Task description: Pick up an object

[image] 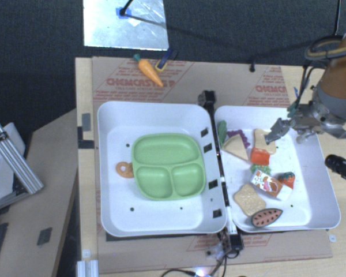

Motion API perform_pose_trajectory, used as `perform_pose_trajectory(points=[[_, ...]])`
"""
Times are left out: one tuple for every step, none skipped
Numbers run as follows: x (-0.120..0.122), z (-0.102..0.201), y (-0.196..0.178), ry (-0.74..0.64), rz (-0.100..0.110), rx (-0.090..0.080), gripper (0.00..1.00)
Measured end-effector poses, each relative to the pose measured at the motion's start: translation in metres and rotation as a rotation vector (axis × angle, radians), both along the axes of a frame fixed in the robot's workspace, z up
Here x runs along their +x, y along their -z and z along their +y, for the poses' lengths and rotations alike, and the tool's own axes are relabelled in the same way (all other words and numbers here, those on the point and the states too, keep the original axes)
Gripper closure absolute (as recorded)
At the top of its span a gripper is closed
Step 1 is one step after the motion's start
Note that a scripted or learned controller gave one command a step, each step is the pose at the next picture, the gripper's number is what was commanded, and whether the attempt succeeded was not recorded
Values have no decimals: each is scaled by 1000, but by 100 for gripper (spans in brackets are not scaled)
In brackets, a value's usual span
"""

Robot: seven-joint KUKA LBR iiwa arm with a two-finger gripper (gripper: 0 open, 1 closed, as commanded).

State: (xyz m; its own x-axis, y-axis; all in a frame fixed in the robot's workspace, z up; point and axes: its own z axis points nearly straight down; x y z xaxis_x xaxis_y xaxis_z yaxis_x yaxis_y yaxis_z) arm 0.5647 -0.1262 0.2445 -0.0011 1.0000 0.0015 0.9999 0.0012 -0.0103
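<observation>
My gripper (275,134) hangs over the upper middle of the right bin (326,206), just above a pale beige piece (260,138) and a red block (259,156). Nothing is visibly held in it. Around it lie several toy foods: a cheese wedge (236,149), a purple piece (238,135), a green piece (221,133), a small printed carton (267,183), a bread slice (249,199) and a watermelon slice (267,216). The arm reaches in from the right.
The left bin (112,126) holds a green divided plate (167,166) and an orange ring (124,169). A toy carrot (150,73) lies on the bench behind the bins. A silver sheet (126,15) lies farther back.
</observation>
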Motion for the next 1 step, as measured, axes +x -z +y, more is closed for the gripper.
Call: perform_pose_trajectory(points=[[2,0,-6,-2,-12,-1,0]])
